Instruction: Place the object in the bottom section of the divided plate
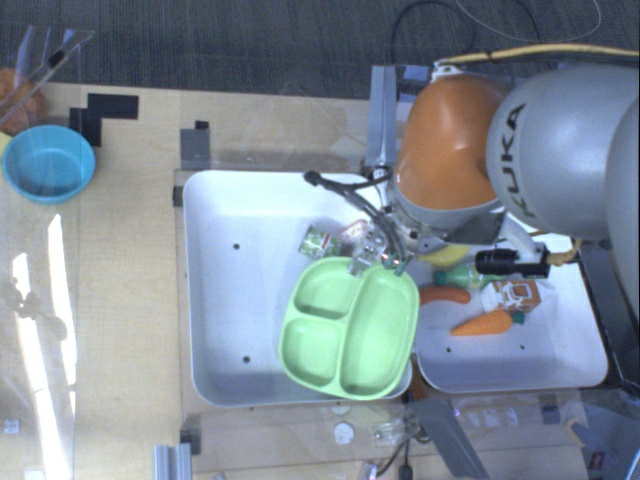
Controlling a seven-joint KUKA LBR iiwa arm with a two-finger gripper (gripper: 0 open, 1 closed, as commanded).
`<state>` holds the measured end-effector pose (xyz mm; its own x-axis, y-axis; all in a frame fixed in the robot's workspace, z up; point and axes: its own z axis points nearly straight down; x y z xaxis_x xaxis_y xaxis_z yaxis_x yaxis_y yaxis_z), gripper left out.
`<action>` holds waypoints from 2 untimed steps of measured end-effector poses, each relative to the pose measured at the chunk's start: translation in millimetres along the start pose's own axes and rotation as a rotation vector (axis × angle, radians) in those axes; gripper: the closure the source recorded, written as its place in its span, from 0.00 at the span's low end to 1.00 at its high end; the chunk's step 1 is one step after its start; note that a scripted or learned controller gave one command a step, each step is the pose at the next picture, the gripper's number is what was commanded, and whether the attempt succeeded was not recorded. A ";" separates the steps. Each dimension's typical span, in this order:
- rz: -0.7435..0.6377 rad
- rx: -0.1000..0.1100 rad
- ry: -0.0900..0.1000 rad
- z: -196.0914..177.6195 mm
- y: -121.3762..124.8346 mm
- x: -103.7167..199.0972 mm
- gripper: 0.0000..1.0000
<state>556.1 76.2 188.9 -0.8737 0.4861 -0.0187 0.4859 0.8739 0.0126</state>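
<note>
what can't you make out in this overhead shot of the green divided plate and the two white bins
- Two-finger gripper, camera view: small and blurred at the green divided plate's top rim; any held object unclear.
- Yellow item in the right white bin: mostly under the grey-and-orange arm.
- Small green-and-white packet: too small to identify.

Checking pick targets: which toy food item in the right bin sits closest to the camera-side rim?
The orange toy carrot with the green leaf end. It lies nearest the right white bin's near rim; the red sausage-shaped piece and the yellow piece sit farther back, toward the arm.

Single fixed camera above bench (120, 298), looking down aslant on both bins (220, 298); arm (560, 118) enters from right.
</note>
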 end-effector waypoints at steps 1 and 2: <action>0.109 -0.007 0.001 95.7 16.1 65.1 1.00; -0.208 0.004 0.011 -43.3 17.5 24.2 1.00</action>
<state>542.6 103.2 231.9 -0.9555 0.2947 -0.0093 0.2947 0.9556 0.0052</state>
